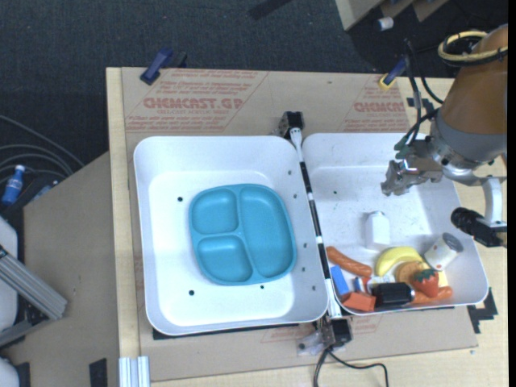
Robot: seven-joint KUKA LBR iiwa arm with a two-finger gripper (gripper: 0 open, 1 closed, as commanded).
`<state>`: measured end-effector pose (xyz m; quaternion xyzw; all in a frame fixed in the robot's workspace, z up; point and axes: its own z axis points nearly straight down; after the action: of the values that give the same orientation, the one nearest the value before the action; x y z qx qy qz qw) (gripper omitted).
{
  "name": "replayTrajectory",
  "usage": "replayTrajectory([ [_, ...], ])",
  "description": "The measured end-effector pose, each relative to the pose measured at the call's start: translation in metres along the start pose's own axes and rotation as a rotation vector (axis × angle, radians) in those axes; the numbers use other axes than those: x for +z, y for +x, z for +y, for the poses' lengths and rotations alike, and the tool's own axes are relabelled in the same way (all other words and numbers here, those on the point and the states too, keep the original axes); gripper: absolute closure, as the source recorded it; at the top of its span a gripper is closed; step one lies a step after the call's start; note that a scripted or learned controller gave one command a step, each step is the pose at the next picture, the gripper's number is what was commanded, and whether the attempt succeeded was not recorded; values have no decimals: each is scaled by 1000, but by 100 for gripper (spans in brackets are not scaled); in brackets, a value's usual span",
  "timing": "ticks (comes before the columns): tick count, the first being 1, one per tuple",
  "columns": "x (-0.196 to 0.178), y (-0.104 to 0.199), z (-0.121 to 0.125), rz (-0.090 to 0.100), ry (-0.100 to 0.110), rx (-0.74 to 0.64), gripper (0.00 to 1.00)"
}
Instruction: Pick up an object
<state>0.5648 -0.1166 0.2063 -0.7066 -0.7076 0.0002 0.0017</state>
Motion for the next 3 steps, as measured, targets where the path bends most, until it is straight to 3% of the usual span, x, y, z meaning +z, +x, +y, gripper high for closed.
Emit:
replayTrajectory([
  [1,-48,16,-21,-2,-3,1,100],
  [2,-51,36,-13,-2,-4,0,100],
  [3,-32,31,25,-3,-4,1,100],
])
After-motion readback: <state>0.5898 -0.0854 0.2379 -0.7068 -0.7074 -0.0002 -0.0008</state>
